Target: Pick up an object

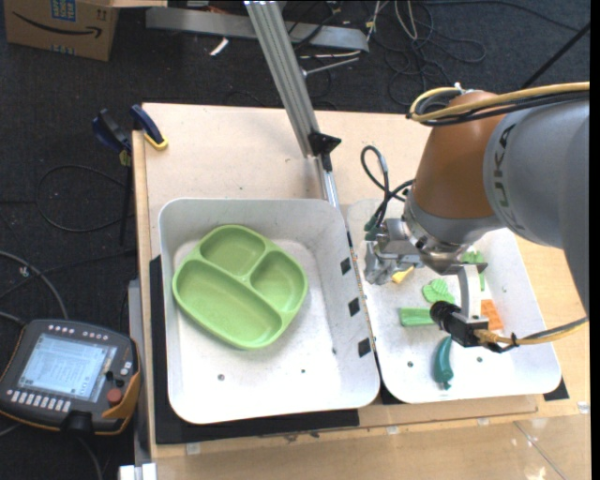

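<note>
We see the hand [386, 267] low in the right bin [525, 375]; we cannot tell its opening. Beside it: a yellow piece [403, 275], green block [414, 317], teal tool [442, 363]. A green divided plate [240, 285] occupies the left bin [262, 398].

Arm [487, 169] over right bin [525, 370]; green plate [240, 285] left.

a teach pendant [66, 373] with a lit screen lies on the dark carpet at lower left, cable trailing. a cardboard box [62, 24] sits at upper left. a blue and yellow clamp [136, 128] grips the desk [234, 150] corner. a slanted aluminium pole [292, 82] rises from the desk; black cables [441, 42] sprawl behind.
</note>
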Robot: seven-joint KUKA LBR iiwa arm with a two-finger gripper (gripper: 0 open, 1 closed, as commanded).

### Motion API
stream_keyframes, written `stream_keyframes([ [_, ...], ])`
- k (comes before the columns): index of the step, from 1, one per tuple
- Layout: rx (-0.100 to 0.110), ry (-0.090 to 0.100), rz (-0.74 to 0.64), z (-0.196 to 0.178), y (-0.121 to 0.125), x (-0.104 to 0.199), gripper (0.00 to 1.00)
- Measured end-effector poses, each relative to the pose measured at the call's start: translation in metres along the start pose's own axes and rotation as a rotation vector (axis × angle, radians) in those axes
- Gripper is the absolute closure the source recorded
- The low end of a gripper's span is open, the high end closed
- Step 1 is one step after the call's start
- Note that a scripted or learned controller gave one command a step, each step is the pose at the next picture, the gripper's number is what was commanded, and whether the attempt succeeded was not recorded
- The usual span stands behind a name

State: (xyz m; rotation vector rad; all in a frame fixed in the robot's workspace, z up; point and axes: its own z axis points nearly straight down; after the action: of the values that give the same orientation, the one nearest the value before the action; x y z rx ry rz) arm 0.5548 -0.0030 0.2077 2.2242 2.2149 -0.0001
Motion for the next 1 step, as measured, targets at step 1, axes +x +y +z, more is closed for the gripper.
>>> stream_keyframes([
  [1, 0.001, 0.002, -0.007, 0.0135, 0.0279, 0.0093, 1.0],
])
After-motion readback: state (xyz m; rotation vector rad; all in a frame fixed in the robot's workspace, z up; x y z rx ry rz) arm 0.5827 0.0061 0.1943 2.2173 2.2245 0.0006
